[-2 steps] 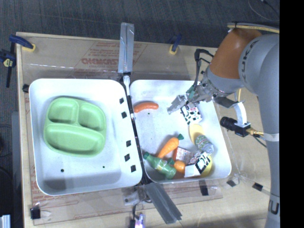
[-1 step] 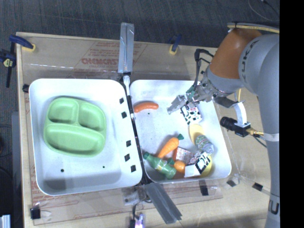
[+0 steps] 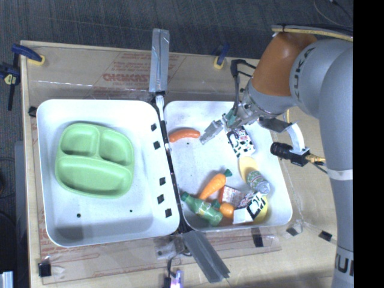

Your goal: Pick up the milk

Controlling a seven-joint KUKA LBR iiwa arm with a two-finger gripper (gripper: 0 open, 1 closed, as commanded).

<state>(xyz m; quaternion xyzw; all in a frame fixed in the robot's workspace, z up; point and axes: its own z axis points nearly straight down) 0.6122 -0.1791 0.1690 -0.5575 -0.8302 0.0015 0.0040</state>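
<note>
The milk (image 3: 241, 141) is a small white carton with black cow patches. It lies in the right bin (image 3: 192, 161), near its back right part. My gripper (image 3: 217, 129) hangs low over the same bin, tilted toward the lower left. Its tip sits just left of the carton and very close to it. I cannot make out whether the carton touches it. The grey arm with its orange band (image 3: 279, 65) comes in from the right, above the carton.
An orange sausage-like toy (image 3: 183, 135) lies left of the gripper. A carrot (image 3: 213, 185), a green bottle (image 3: 201, 206), a yellow item (image 3: 248, 165) and a black-and-white carton (image 3: 257, 206) crowd the bin's front. The left bin (image 3: 54, 221) holds a green divided plate (image 3: 96, 159).
</note>
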